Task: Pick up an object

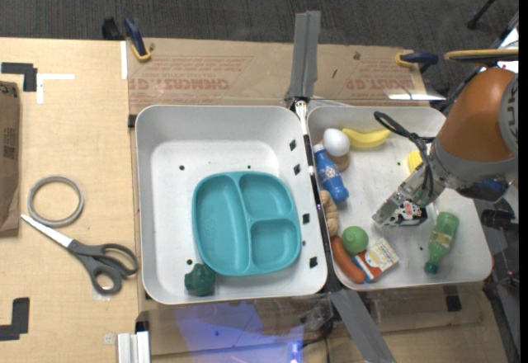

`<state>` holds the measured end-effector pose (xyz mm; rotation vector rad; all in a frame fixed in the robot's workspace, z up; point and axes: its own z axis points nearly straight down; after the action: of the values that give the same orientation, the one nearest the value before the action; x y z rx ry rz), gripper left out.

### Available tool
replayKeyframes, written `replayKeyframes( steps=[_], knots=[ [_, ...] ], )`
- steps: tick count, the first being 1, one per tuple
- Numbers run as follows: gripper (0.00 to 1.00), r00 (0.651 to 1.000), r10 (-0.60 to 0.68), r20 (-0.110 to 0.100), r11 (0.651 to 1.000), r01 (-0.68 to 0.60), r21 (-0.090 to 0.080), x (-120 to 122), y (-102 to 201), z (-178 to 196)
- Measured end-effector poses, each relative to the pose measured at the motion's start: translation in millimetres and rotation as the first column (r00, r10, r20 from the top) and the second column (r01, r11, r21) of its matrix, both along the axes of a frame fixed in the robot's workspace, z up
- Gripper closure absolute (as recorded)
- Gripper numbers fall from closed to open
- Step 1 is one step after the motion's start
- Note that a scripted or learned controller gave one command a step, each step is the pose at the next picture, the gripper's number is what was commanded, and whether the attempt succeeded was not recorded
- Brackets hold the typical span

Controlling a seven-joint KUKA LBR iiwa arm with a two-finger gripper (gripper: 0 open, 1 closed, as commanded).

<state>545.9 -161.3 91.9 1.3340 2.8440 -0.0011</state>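
White bin [462, 271] floor lies under my hand [398, 213] — I can't tell its grip. I'd settle squarely over the bottle [440, 239] — then close.

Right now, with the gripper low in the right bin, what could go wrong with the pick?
1. The gripper sits over a small black-and-white object, so it may close badly and slip off.
2. The green bottle lies close beside it and could get knocked.
3. The black cable loops over the bin near the banana and might snag.
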Motion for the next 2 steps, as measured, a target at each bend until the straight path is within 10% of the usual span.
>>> replayKeyframes(
  steps=[1,2],
  knots=[
    [1.00,1.000,0.004,0.002,1.000,-0.004,-0.002,1,1,10],
    [1.00,0.947,-0.320,0.000,0.947,0.320,-0.001,25,-58,192]
  ],
)
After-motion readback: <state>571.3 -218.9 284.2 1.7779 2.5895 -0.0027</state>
